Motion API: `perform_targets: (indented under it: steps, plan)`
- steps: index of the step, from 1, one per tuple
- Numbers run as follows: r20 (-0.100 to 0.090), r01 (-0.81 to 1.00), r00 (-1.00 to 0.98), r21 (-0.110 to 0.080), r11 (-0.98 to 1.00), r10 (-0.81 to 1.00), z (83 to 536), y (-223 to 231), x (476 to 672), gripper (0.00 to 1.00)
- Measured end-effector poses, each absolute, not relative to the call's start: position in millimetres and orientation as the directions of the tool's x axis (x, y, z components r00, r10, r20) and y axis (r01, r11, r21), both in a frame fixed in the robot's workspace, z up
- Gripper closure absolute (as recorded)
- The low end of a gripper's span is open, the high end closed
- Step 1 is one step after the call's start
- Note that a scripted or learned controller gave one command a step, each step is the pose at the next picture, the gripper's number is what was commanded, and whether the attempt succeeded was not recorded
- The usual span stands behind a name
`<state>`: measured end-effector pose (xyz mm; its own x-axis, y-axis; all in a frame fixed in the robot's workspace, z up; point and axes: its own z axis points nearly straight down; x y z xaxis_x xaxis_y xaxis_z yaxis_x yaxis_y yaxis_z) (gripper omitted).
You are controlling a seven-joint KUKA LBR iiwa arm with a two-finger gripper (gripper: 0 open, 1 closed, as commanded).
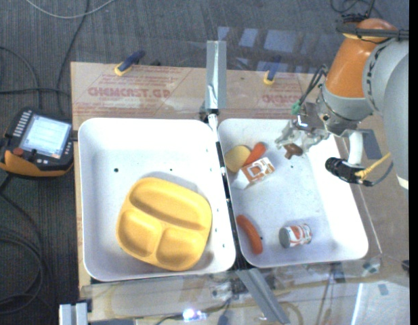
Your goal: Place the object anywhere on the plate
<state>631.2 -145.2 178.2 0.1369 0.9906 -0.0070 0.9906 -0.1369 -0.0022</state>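
Observation:
A yellow plate [164, 223] with three compartments lies in the left bin [100, 175], toward its front right. The gripper [292, 145] hangs over the back of the right bin [334, 212], just right of an orange carrot-like piece [257, 150]. A small brown bit shows at the gripper's tip; whether it is a held thing is unclear. Beside the carrot sit a pale yellow round object [236, 156] and a small white and orange box [257, 171]. A red sausage [250, 233] and a small can [295, 235] lie near the right bin's front.
The divider wall between the bins [223, 181] runs front to back. A black plug with a yellow cable [345, 169] hangs from the arm over the right bin's right side. A teach pendant [36, 143] lies left of the bench.

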Motion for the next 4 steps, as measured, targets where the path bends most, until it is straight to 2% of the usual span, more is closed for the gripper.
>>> perform_targets:
  steps: [1, 2, 3, 4]
  plan:
    - [0.002, 0.998, 0.060, -0.004, -0.060, 0.998, 182.4, -76.9, 526.9, 1.00]
    - [0.001, 0.999, 0.032, -0.003, -0.032, 0.999, 206.4, -3.4, 521.4, 1.00]
    - [-0.002, 0.972, 0.236, -0.004, -0.236, 0.972, 245.2, 94.7, 483.3, 1.00]
    - [-0.001, 0.972, 0.236, -0.004, -0.236, 0.972, 245.2, 94.8, 483.3, 0.00]
